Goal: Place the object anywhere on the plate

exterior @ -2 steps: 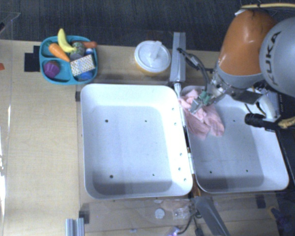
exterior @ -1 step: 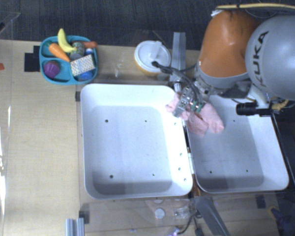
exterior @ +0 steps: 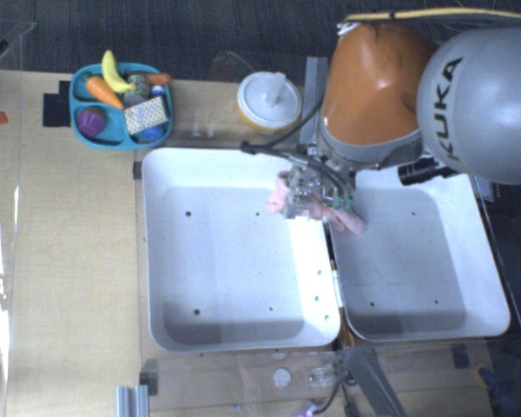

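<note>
Wooden table (exterior: 61,259) carrying two white bins. Pink object (exterior: 352,221) — soft, cloth-like — hangs pinched in the gripper (exterior: 317,200) above the seam between left bin (exterior: 234,320) and right bin (exterior: 425,315). Blue divided plate (exterior: 80,129) with toy food — far left; yellow lidded cup (exterior: 269,100) nearby.

White bins (exterior: 226,320), blue tray (exterior: 113,137), pink object (exterior: 352,222).

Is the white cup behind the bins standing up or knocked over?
Standing up. The white cup shows its round lid facing the camera, with a straw poking from the middle, on the bench behind the left bin.
</note>
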Available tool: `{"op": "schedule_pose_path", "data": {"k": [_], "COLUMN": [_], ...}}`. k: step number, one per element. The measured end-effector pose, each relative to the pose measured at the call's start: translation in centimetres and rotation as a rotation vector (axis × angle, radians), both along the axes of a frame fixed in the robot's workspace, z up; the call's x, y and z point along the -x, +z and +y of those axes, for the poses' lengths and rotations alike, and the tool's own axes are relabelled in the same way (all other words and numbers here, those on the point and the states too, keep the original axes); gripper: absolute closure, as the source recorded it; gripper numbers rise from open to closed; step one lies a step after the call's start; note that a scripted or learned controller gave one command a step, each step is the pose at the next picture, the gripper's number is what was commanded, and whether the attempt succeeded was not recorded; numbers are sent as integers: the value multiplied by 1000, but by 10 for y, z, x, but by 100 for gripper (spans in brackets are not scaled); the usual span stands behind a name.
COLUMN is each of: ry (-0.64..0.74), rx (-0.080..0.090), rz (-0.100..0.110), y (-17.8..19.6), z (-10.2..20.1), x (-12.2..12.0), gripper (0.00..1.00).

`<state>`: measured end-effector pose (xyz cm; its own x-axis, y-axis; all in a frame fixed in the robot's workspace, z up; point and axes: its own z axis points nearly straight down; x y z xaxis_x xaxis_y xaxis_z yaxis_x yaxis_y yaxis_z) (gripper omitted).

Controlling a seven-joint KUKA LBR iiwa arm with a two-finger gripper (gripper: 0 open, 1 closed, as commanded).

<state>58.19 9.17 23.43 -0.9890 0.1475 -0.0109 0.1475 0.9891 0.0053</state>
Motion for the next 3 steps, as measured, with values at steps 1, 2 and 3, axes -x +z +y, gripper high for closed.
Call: {"op": "schedule_pose_path", "data": {"k": [1, 2, 3], "ry": [149, 154, 153], "rx": [1, 1, 1], "rz": [3, 4, 4], "y": [-6, -7, -7], "z": [53, 102, 102], "x": [25, 43, 43], "gripper": [100, 100, 0]}}
